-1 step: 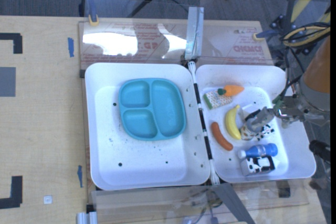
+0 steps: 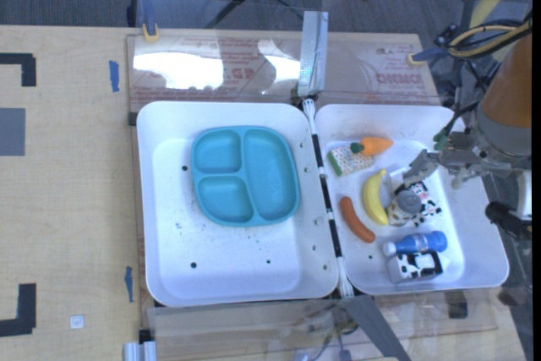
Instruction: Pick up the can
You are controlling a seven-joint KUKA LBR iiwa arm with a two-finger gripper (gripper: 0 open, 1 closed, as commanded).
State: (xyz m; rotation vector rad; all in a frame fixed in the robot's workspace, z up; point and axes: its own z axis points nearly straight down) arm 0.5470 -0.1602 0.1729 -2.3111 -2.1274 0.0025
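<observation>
We see the claw [image 2: 412,186] low in the right bin [image 2: 482,266], reaching in from the right on the grey arm [image 2: 507,110]. Its dark fingers point down and to the left, and their tips sit right over the can [image 2: 409,201]. We cannot tell whether the fingers are apart or together, because the tips blur into the can's grey top. We also cannot tell whether they touch the can.

The can lies directly under the claw, a small piece with a round grey top and a black-and-white spotted side. Just left of the claw lies a yellow banana [image 2: 374,197], touching or nearly touching the can. Further left and a little toward the near edge lies a red-orange sausage [image 2: 357,219]. Up and left of the claw we see an orange carrot [image 2: 373,146] and beside it a pale speckled block [image 2: 345,159]. Below the claw, toward the near edge of the bin, lies a blue bottle with a white cap [image 2: 416,243], and just past it a black-and-white carton [image 2: 415,265].

Far to the claw's left, the left bin [image 2: 161,249] holds a blue divided plate [image 2: 246,175]. Both bins rest on the table [image 2: 68,182].
</observation>
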